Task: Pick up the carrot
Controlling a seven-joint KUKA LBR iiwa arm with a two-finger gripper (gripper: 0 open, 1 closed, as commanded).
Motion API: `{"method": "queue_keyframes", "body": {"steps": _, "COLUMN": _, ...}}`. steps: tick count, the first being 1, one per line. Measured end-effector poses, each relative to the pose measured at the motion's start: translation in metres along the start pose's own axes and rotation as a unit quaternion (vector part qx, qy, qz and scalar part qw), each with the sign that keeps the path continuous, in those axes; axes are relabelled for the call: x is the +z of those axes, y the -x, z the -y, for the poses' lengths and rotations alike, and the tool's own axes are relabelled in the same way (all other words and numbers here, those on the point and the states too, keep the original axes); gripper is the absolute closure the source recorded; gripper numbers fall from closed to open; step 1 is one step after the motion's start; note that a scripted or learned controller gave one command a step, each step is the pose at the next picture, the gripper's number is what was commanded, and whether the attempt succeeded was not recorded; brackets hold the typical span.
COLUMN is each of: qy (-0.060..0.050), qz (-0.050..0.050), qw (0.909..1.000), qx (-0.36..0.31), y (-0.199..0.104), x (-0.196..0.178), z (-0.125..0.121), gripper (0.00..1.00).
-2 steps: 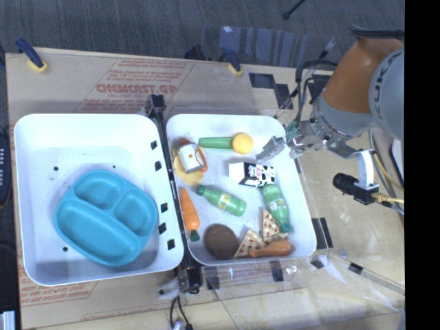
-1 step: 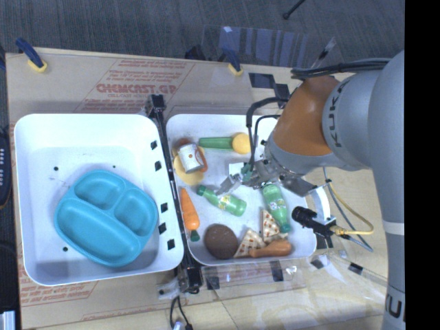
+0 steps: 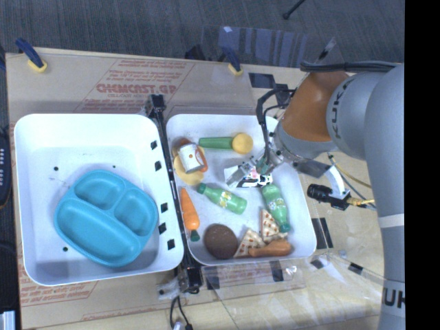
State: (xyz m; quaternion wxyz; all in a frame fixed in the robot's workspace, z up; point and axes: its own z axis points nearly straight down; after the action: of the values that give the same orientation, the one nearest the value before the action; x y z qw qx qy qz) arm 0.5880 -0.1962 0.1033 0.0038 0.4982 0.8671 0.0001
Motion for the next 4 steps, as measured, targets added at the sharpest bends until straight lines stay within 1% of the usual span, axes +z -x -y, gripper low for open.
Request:
{"method": "queue_keyframes", "body": {"steps": 1, "qy": -0.004, "qz": -0.001, "qw": 1.0, "qx": -0.005, "y": -0.001, "x": -0.008, "z": 0.001, "gripper": 1.0}}
{"method": "queue_keyframes", "body": {"steps": 2, "qy": -0.004, "qz": -0.001, "qw": 1.0, "qx": -0.005, "y": -0.001, "x": -0.008, "z": 0.001, "gripper": 0.0}}
{"method": "queue_keyframes", "body": {"steps": 3, "qy": -0.003, "qz": -0.003, "qw": 0.9966, "qx": 0.083, "y": -0.001, "x": 0.011, "z": -0.082, "gripper": 0.0}}
{"method": "queue_keyframes", "body": {"steps": 4, "qy": -0.005, "qz": -0.001, "qw": 0.997, "qx": 0.077, "y": -0.001, "x": 0.0, "z": -0.082, "gripper": 1.0}}
